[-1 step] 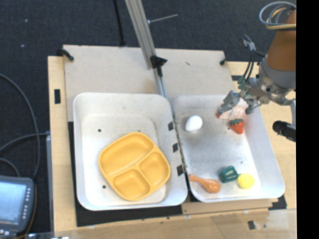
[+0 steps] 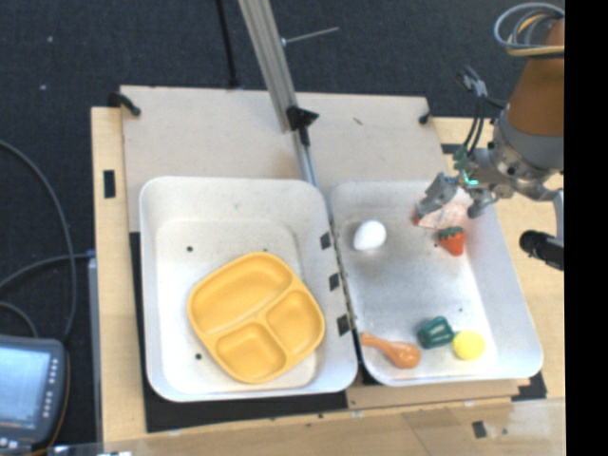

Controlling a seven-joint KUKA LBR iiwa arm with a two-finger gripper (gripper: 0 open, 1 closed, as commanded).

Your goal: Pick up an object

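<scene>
Nearest the camera, along the front edge of the right bin (image 2: pixel 494 283), lie three small things in a row: an orange spoon-shaped piece (image 2: pixel 392 349) against the front-left corner, a dark green block (image 2: pixel 435 332) just right of it, and a yellow ball (image 2: pixel 467 346) touching or nearly touching the green block's right side. Farther back in the same bin a white ball (image 2: pixel 370 235) sits alone near the left wall, well apart from the front row. At the back right of that bin the gripper (image 2: pixel 454 204) hangs over the floor, its grey fingers spread apart on either side of a pale pinkish, crumpled-looking object (image 2: pixel 443 218); whether the fingers actually touch it cannot be told, and its shape is hard to make out against the white floor. A small red-orange object (image 2: pixel 453 242) stands just below and beside the pale one, close to the right-hand finger. The left bin (image 2: pixel 171 207) holds one thing, a yellow divided plate (image 2: pixel 255 316) with three compartments, lying flat toward the front right. The arm (image 2: pixel 537 103) enters from the right and is cut off by the frame's edge. A grey monitor (image 2: pixel 28 388) at bottom left is also cut off.
</scene>
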